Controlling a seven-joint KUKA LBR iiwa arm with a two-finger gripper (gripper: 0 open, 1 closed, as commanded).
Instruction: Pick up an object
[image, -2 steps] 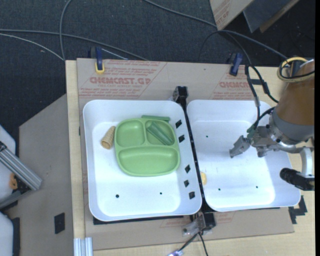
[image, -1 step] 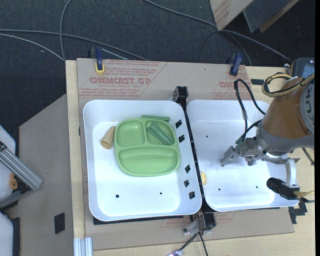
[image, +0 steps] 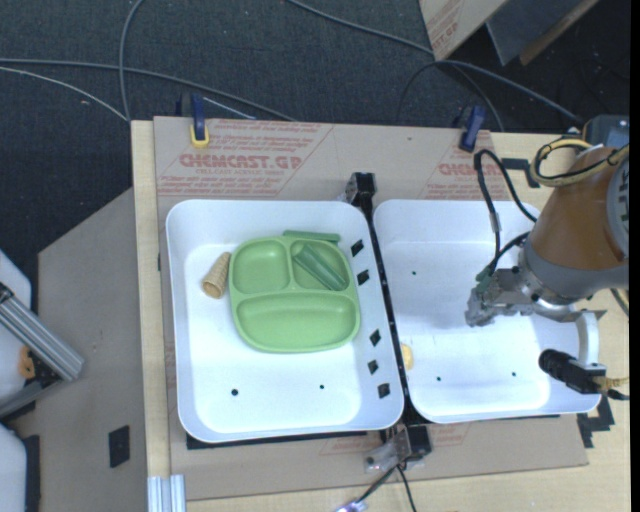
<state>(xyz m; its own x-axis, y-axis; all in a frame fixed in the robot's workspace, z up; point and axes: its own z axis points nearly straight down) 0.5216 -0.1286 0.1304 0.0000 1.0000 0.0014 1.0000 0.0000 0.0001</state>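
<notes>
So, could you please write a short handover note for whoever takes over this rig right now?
End effector: low in the right bin, toward its right side; grip state unclear, nothing visibly held.
Left bin: green divided plate with a green piece in its upper-right compartment; tan cone touching the plate's left edge.
A small yellowish item sits at the divider between the bins.
Done: no pick visible.
Left: grasp and lift an object.

My arm comes in from the right, its orange band above the grey wrist, bent downward so the tool hangs low. My gripper sits at the end of it, pointing left and down, too small and dark to read closely.
</notes>
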